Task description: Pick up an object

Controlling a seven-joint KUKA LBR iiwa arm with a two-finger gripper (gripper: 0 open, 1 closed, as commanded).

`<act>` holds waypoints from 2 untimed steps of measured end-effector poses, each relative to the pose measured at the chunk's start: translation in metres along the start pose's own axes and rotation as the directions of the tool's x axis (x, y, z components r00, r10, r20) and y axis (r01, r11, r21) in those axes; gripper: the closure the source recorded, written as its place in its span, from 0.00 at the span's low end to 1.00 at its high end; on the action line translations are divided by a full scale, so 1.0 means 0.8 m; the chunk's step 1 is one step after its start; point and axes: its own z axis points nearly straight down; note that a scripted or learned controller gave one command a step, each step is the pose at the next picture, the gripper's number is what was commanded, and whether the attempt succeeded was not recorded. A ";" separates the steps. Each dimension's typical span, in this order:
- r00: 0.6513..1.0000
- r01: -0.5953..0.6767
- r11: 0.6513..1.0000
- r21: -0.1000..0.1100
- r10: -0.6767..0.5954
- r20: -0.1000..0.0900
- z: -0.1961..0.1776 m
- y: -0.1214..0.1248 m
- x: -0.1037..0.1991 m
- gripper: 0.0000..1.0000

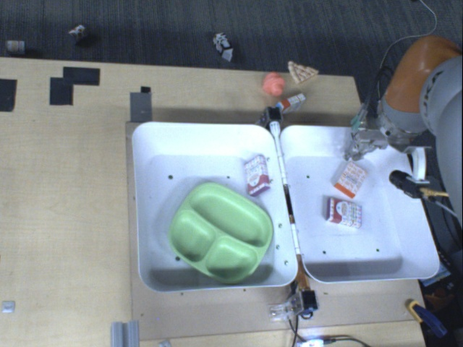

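Observation:
My gripper (357, 150) hangs over the back of the right bin (376, 266), close to its far wall. Directly under its tip is a small orange-and-white packet (350, 178), tilted, whose top edge meets the gripper's tip; whether it is gripped is not visible. A red-and-white carton (343, 212) lies flat in the middle of the same bin. In the left bin (152, 194) a green divided plate (221, 230) sits tilted at the front, and a red-and-white packet (257, 174) lies near the back right.
Behind the bins on the bench lie a pink ball (273, 84), a toy pizza slice (302, 71) and a small marker-like item (289, 104). The arm's orange band (423, 63) looms over the right bin's back right corner.

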 end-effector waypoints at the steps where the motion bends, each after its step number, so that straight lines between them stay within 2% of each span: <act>1: 1.000 0.001 1.000 0.001 -0.001 0.000 0.000 0.000 0.000 0.00; 2: 1.000 -0.006 1.000 0.005 0.006 -0.004 0.014 -0.063 0.118 0.00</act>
